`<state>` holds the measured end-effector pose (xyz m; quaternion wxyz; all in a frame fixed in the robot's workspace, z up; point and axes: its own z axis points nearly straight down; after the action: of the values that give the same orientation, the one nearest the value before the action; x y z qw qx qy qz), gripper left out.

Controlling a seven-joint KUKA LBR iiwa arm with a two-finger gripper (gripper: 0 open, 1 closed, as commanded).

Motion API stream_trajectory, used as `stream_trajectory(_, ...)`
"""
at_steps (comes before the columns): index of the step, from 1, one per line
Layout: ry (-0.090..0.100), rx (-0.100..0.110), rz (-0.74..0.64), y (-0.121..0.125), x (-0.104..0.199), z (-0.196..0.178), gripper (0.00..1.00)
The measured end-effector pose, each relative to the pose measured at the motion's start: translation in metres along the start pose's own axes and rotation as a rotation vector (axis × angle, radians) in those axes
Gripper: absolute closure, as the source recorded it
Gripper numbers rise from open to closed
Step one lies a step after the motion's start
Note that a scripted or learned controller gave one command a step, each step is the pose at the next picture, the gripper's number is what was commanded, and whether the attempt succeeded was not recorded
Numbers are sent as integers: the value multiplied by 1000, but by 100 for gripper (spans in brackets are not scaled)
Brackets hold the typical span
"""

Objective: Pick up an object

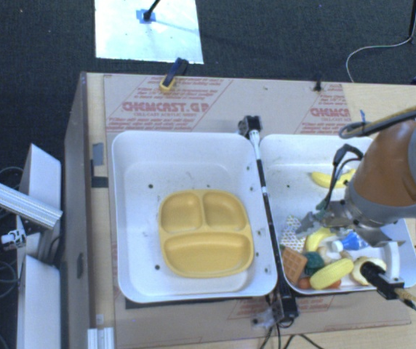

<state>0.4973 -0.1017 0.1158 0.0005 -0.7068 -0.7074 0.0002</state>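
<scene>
My gripper (314, 222) hangs low over the right bin (289, 158), just above a heap of toy food at the bin's near side. Directly under it lies a small yellow piece (316, 239). Beside that are a blue and white item (346, 243), a long yellow piece (331, 272), an orange waffle-like piece (293, 261) and a green piece (314, 263). A yellow banana (327, 178) lies apart at the far side, partly behind the arm. Nothing shows held in the gripper.
The left bin (139, 166) holds a yellow divided plate (205, 232). A black divider rail (262, 187) runs between the bins. The orange-banded arm (390, 173) covers the right bin's right part. A checkered mesh patch (289, 233) lies by the heap.
</scene>
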Motion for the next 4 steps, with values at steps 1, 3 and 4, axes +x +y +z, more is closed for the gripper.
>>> stream_trajectory(1,2,-11,-1,-7,-21,27,0)
stream_trajectory(3,0,-4,-3,59,-41,31,0)
stream_trajectory(4,-1,-5,-4,60,-41,21,100)
